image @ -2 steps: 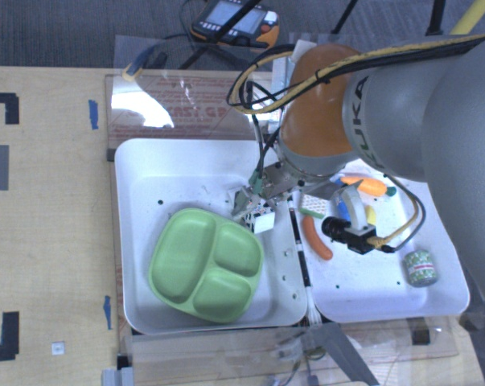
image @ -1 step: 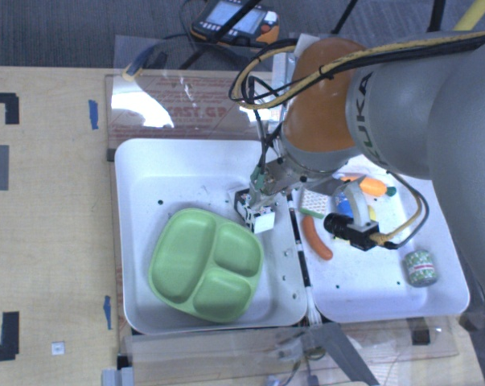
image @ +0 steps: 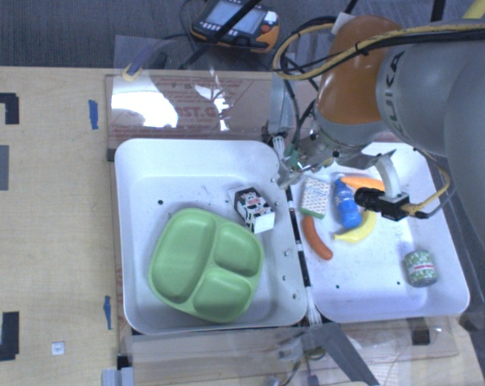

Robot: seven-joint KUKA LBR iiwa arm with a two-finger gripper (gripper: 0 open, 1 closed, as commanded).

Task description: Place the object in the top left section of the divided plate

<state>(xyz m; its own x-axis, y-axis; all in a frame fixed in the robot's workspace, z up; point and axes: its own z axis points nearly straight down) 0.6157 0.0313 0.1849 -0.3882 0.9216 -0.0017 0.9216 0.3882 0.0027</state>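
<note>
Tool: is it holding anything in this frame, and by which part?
Cannot be told. The tool sits at the right bin's upper left corner beside the packet, its tip hidden by the wrist.

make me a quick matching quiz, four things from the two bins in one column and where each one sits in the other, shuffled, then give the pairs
Things:
1. divided plate
2. black-and-white box
3. hot dog
4. small green can

Places:
A. right bin, lower right part
B. left bin, lower middle
C. right bin, beside its left wall
D. left bin, just off the plate's upper right rim

Pairs: 1-B, 2-D, 3-C, 4-A
</note>
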